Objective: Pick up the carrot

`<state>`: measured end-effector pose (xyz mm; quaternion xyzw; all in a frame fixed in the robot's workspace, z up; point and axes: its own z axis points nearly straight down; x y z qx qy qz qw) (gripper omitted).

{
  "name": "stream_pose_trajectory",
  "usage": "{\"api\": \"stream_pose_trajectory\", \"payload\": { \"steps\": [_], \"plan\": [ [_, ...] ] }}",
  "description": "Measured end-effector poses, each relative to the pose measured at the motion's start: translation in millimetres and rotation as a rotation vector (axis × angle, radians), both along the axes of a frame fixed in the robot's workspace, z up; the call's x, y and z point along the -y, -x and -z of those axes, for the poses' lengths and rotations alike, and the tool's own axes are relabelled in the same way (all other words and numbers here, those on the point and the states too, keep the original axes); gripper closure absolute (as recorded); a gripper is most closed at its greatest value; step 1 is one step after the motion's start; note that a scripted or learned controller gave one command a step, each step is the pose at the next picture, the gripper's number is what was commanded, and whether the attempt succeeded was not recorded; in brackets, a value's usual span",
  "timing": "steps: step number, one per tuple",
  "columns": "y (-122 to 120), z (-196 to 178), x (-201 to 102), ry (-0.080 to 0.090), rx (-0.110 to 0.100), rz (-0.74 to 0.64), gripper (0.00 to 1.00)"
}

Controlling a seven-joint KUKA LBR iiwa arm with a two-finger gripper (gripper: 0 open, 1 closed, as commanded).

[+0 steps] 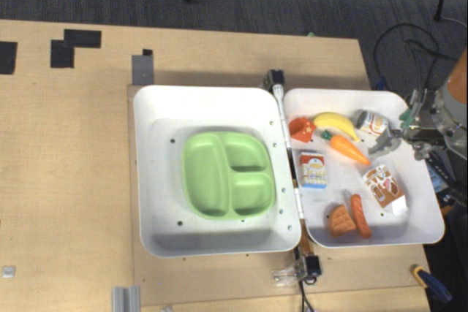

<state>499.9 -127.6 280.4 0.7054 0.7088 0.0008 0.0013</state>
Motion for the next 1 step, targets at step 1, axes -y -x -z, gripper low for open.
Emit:
{"api": "stream_pose_trajectory", "payload": {
  "steps": [1],
  "plan": [
    [-52.1, 108.0, -13.9, -0.001, -0.002, -0.029, 0.0]
  ]
}}
